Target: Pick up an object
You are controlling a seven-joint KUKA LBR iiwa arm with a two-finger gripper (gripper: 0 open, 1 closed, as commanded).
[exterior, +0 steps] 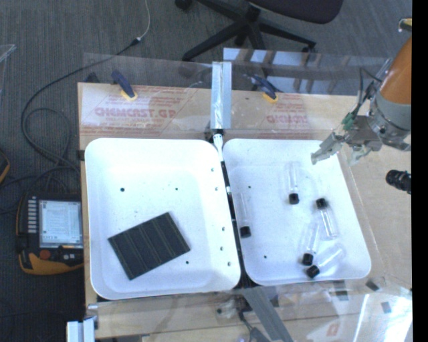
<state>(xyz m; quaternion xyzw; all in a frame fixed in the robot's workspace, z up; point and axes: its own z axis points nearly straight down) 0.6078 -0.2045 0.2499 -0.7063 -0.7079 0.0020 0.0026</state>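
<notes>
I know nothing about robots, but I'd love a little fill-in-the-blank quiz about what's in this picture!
1. The dark ribbed panel lies in the ____ bin.
2. The clear vials with black caps lie in the ____ bin.
3. The gripper hovers over the right bin's ____ right corner.

Missing words: left; right; far

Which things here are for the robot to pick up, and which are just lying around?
For the job:
- gripper, over the right bin's top corner
- clear vials with black caps in the right bin
- dark ribbed pad in the left bin

Just lying about:
- handheld controller on the floor, left of the bench
- blue clamps
- office chair
</notes>
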